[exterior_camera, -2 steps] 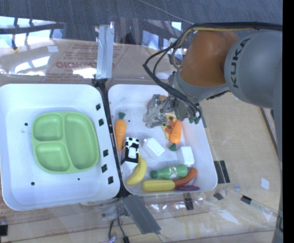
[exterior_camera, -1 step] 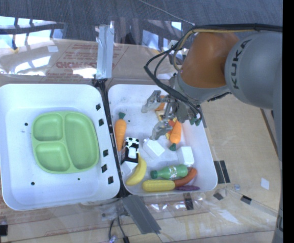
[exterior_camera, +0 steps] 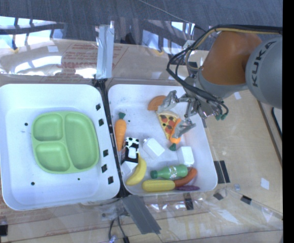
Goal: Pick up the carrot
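The carrot (exterior_camera: 120, 131) is orange with a green top. It lies lengthwise against the left wall of the right bin (exterior_camera: 207, 151), pointing toward the near side. My gripper (exterior_camera: 178, 114) hangs over the bin's far right part, well to the right of the carrot. It is open, with its fingers (exterior_camera: 169, 100) spread above a pizza slice (exterior_camera: 167, 122). Nothing is held between them.
A green divided plate (exterior_camera: 66, 142) sits in the left bin (exterior_camera: 7, 135). The right bin also holds an orange piece (exterior_camera: 155, 103), white blocks (exterior_camera: 153, 147), a black-and-white cube (exterior_camera: 131, 147), a banana (exterior_camera: 137, 172), a green bottle (exterior_camera: 169, 172) and a red pepper (exterior_camera: 188, 177).
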`<state>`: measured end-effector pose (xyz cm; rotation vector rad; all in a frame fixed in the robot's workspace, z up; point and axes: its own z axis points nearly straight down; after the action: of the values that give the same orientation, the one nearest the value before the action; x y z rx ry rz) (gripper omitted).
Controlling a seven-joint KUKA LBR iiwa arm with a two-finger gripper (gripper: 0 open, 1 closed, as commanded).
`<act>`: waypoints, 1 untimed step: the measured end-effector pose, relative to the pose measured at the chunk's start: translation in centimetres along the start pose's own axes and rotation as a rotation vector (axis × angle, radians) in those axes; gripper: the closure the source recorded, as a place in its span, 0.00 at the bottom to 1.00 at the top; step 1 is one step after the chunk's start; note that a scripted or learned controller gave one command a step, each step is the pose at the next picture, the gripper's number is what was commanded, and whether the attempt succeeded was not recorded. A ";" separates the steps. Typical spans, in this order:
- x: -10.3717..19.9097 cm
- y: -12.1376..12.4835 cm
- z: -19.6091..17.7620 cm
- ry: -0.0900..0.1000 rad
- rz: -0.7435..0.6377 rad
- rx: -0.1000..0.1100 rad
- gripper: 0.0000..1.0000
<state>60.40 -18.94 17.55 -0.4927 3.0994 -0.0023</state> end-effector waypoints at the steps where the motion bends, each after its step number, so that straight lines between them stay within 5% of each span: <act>1: 2.6 -1.2 8.5 0.004 0.026 -0.004 0.00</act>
<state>58.36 -20.86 9.05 -0.4525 3.1101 0.0034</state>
